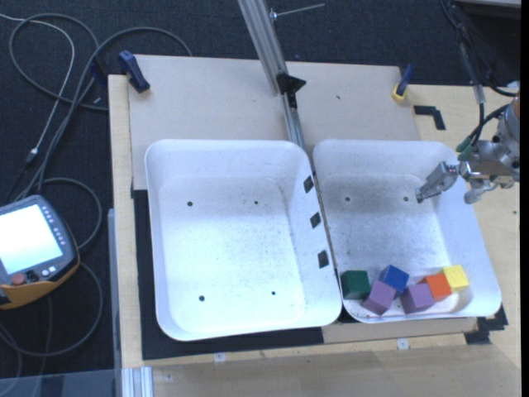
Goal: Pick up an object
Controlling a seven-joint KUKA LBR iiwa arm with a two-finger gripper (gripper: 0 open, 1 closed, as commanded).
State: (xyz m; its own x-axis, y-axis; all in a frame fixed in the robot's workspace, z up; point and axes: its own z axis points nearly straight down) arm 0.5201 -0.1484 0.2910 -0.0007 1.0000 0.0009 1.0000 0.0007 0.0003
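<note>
Camera view shows the gripper [431,187] reaching in from the right over the upper part of the right bin [376,160], and whether it is open or closed cannot be told. Well apart from it, the blocks lie in a row along that bin's near wall, the row's long axis running left to right: green block [356,284], purple block [381,296], blue block [395,277], a second purple block [417,297], orange block [438,286], yellow block [455,277]. Beside it sits the left bin [223,151].
</note>
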